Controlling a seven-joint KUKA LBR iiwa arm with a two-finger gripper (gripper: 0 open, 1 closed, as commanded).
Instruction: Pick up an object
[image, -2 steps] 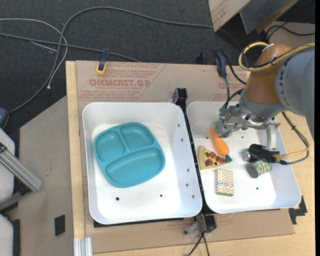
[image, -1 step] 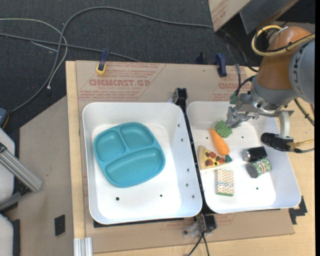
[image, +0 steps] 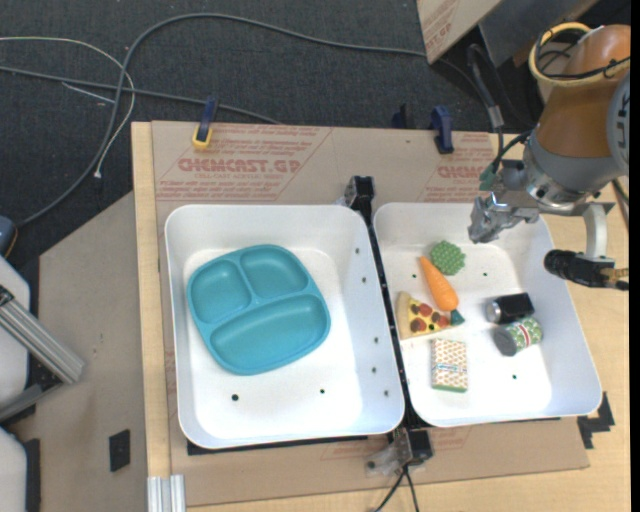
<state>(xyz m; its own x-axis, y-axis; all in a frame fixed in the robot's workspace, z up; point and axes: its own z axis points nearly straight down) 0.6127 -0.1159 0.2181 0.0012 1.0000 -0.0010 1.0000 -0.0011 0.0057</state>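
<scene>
Hand (image: 487, 222) sits over the far part of the right bin (image: 570, 395), hanging from the grey arm (image: 570, 150) with its orange band, which comes in from the right. Fingers point down toward the bin floor; nothing visible between them. Cannot tell from this angle whether the fingers are spread or closed.

Candidate objects, all in the right bin, all apart from the hand:
- Green broccoli toy (image: 447, 257): just below and slightly left of the hand in the view, the nearest item.
- Orange carrot toy (image: 438, 284): touching the broccoli's lower edge, lying at a slant, further below-left of the hand.
- Pizza slice toy (image: 422, 316): beyond the carrot's lower end, near the bin's left wall.
- Patterned small box (image: 450, 364): lying flat, well below the hand, toward the bin's near side.
- Black cylinder (image: 511, 307): below the hand, slightly right.
- Green-labelled can (image: 518, 334): on its side, just beside the black cylinder on its near side.

Left bin (image: 200, 400): holds a teal divided plate (image: 260, 307), three compartments, well to the left of the hand.

Both bins rest on a cardboard-covered counter (image: 290, 160) with blue clamps (image: 207, 118) at its far edge.
</scene>
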